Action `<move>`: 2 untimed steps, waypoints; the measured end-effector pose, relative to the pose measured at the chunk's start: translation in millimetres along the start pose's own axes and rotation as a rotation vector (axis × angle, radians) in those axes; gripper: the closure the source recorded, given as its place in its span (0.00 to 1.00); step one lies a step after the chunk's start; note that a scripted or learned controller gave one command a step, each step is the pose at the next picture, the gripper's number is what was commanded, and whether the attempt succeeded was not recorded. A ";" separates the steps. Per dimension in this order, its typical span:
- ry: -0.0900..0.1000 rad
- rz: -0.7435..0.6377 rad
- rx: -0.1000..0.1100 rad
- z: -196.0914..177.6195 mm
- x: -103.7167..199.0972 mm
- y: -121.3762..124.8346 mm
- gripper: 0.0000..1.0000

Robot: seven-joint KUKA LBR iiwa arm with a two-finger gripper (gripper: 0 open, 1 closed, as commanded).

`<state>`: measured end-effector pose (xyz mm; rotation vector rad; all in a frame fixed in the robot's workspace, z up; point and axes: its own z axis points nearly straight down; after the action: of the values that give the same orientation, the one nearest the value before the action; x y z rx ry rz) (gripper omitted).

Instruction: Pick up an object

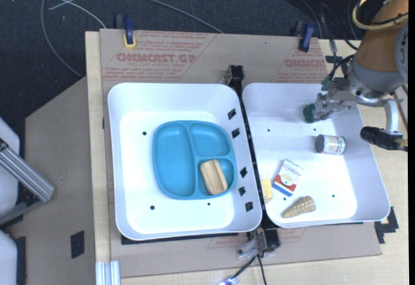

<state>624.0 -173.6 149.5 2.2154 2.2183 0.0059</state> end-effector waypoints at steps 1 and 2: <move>0.000 0.001 0.001 -51.0 -6.3 -5.8 1.00; 0.001 0.001 0.003 -71.0 -6.5 -4.7 1.00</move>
<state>618.8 -180.0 220.5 2.2184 2.2199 0.0034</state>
